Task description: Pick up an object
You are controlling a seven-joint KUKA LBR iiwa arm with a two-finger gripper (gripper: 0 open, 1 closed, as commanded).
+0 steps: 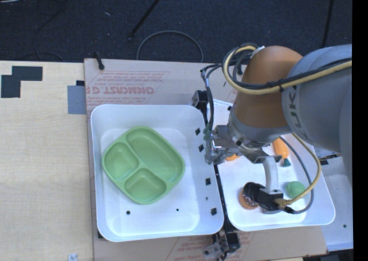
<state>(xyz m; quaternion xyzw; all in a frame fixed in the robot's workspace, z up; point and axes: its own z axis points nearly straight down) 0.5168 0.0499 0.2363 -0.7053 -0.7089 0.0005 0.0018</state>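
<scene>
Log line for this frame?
end effector over right bin | green plate in left bin | orange item, green item in right bin

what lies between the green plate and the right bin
In the camera view, only bare floor of the left bin and its wall separate the plate from the right bin.

We see a green divided plate (144,164) of smooth, faintly glossy plastic in the left bin (115,115), itself smooth white plastic. Beneath lies matt brown cardboard (126,84). The bench (40,168) looks like pale wood, and the arm's orange band (264,93) shines.
</scene>
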